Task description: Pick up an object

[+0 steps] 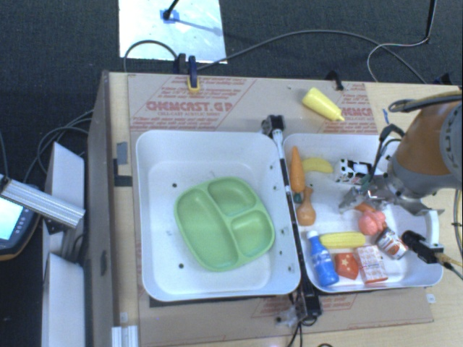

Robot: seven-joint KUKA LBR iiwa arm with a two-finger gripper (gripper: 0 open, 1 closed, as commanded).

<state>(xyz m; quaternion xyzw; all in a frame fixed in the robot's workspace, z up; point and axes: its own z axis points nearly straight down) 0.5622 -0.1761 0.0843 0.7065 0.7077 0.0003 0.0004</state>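
Two white bins sit side by side, the left bin (163, 194) holding a green plate (224, 223), while the gripper (367, 192) hangs low in the right bin (419, 275) just above a pink toy (371, 221), its grip impossible to judge.

The grey arm (427, 157) reaches in from the right, claw (364, 194) lowered.

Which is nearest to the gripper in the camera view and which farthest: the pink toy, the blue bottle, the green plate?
From the gripper, over the right bin:
1. Pink toy, just below it in the right bin.
2. Blue bottle, lower left in the same bin.
3. Green plate, across the divider in the left bin.
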